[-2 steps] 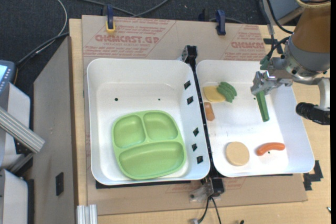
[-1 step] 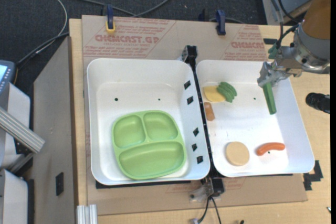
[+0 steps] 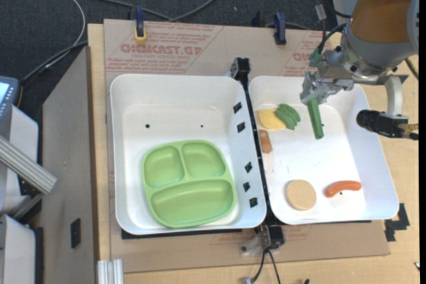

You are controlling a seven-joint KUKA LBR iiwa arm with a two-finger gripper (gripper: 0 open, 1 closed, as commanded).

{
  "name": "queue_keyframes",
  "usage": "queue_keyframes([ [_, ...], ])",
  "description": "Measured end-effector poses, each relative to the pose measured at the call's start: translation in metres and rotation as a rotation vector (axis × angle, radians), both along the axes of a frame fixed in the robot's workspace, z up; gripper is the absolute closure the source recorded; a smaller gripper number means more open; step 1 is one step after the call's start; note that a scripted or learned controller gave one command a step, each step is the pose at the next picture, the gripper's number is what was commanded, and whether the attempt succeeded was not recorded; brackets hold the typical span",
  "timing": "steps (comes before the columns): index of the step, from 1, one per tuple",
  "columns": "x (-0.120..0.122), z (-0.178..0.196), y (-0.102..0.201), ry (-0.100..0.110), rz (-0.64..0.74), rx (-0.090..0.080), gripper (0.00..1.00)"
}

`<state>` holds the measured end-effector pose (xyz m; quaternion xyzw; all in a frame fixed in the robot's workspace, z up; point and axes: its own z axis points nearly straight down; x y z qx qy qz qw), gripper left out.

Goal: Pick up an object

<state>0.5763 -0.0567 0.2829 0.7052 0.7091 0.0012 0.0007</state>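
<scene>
- The brown cardboard sheet (image 3: 200, 36) lying under the 2 white bins carries red printed lettering along its far edge, just beyond the left bin (image 3: 126, 143); it reads roughly "CHEMCAST GP", though the letters are blurred and the exact spelling is uncertain.
- A second patch of the same red print (image 3: 297, 58) sits on the cardboard beyond the right bin (image 3: 373, 163), near the arm; it is partly covered and too blurred to read.
</scene>
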Motion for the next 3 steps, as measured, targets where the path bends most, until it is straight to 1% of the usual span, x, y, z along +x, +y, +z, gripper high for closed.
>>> queue_keyframes([
  [1,0.008,-0.021,0.049,0.006,0.0,0.002,1.0],
  [2,0.023,-0.022,0.095,0.001,-0.001,0.0,1.0],
  [3,0.028,-0.043,0.148,0.007,0.001,0.001,1.0],
])
